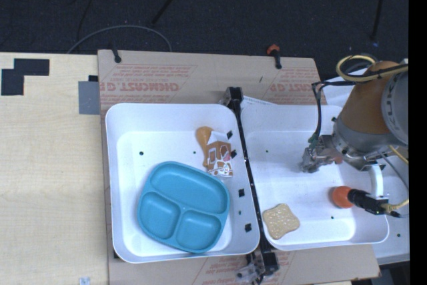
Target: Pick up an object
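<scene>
Camera view counts one blue tray (pixel 183 207) in the left bin (pixel 123 143); one toast slice (pixel 281 221) in the right bin (pixel 280 123). Gripper (pixel 313 158) hangs over the right bin; jaw opening cannot be told.

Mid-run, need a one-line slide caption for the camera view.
Gripper low in right bin near toast and orange piece; blue tray in left bin.

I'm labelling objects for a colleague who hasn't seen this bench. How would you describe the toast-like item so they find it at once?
Start at the right-hand white bin, the one the arm reaches into. Along its near edge, in the corner by the divider between the bins, lies the slice of toast, flat on the floor. It is tan, speckled and bread-shaped, unlike the small round orange object further right.
</scene>
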Controlling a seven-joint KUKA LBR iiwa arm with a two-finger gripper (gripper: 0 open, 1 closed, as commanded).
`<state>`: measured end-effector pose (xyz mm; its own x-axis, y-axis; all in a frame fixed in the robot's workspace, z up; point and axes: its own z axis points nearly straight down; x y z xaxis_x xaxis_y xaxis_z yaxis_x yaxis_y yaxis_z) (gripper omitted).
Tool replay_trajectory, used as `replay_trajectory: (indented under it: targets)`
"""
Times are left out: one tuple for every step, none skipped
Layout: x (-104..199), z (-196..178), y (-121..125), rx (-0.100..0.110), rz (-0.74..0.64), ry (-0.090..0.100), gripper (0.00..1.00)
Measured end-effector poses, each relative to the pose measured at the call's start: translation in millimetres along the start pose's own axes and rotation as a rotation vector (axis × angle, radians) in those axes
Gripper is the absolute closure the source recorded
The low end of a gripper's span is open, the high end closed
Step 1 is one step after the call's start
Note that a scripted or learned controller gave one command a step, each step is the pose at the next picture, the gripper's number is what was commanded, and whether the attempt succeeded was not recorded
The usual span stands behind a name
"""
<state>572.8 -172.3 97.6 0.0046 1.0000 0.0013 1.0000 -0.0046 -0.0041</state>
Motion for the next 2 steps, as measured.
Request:
replay_trajectory:
  targets:
    - [7.7, -59.6, -0.6, -0.007, -0.006, -0.001, 1.00]
    - [6.9, -112.7, 0.1, -0.007, -0.006, -0.002, 1.00]
